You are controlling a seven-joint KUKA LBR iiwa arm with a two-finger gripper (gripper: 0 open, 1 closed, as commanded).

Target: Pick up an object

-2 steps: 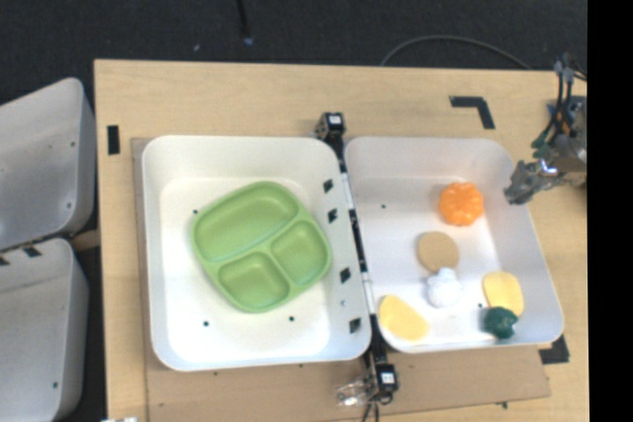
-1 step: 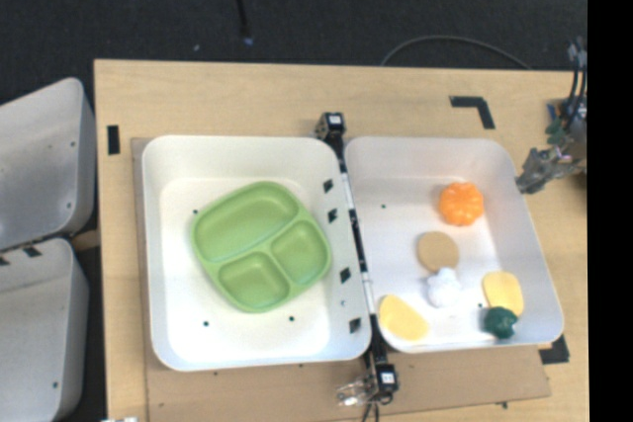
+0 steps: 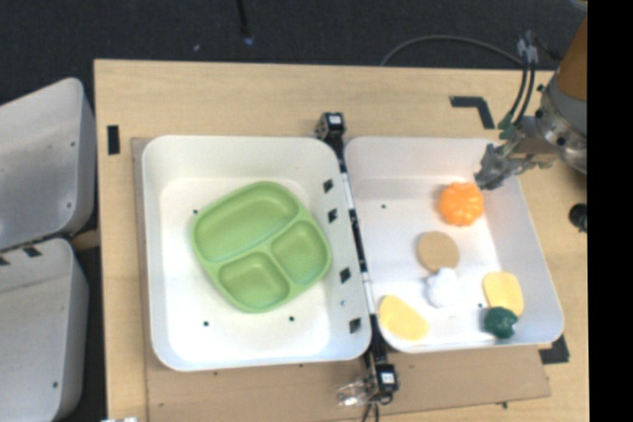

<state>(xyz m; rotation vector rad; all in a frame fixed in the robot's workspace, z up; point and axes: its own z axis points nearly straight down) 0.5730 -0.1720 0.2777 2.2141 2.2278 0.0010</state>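
Across the right half of the frame, the right bin (image 3: 514, 212) holds the orange object (image 3: 461, 204) at its upper middle, best approached from directly above. At the right edge the arm (image 3: 559, 119) slants inward; the gripper (image 3: 492, 175) hangs just upper-right of it, its closure impossible to tell.

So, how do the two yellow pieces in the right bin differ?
The yellow piece at the front is larger and paler, and it lies near the bin's left wall. The yellow piece on the right is smaller and a stronger yellow, and it sits just behind the dark green object. Both are flat, rounded and lie in the right bin.
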